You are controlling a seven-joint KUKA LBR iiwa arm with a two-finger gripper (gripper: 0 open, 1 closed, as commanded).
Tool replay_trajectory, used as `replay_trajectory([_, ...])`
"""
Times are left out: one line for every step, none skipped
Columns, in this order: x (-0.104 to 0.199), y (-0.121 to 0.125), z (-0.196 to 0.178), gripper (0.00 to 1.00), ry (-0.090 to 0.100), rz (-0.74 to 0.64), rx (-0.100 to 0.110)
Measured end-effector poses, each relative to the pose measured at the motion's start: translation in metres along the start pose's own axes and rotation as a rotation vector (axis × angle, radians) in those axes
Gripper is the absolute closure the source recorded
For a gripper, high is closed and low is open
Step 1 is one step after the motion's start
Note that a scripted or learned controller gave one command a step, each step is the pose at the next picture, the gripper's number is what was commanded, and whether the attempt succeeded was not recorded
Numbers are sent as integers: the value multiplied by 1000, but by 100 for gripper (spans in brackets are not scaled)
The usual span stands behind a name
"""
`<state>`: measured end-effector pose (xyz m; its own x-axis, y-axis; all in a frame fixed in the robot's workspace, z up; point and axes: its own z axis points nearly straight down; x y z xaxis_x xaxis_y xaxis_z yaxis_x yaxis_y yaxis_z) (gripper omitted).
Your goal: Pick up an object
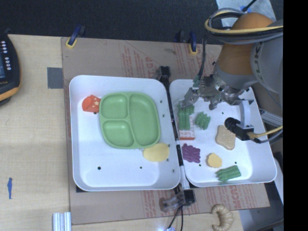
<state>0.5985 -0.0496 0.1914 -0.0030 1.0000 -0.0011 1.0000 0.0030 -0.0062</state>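
At the far left edge of the surface sits a dark and orange handheld controller, well apart from everything I work with. Next comes the left bin, which holds a green divided plate with three compartments. A red piece with a yellow star lies touching the plate's left rim, and a pale yellow piece lies just beside its lower right corner.

Across the divider is the right bin. In it, from the left, I see a long green packet-like piece, a purple bunch of grapes below it, a small dark green leafy piece, a yellow round piece, a tan cookie-like piece and a green ridged piece near the front wall.

My fingers hang over the back of this bin, right above the top end of the long green piece. I cannot tell how far apart they stand, and I see nothing held between them.

I judge the long green piece my likeliest target. It looks like light, stiff toy plastic, probably smooth and a little slippery. I would take it across its narrow width near the middle, since its long sides give flat, parallel faces.

Off the bins, a tan curled piece lies on the surface at the front.
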Motion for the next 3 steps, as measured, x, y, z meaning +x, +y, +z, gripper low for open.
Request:
replay_trajectory([-70,-83,52,0,1,7,8])
replay_trajectory([-78,-24,43,0,0,-1,-8])
replay_trajectory([-53,0,83,0,0,-5,-3])
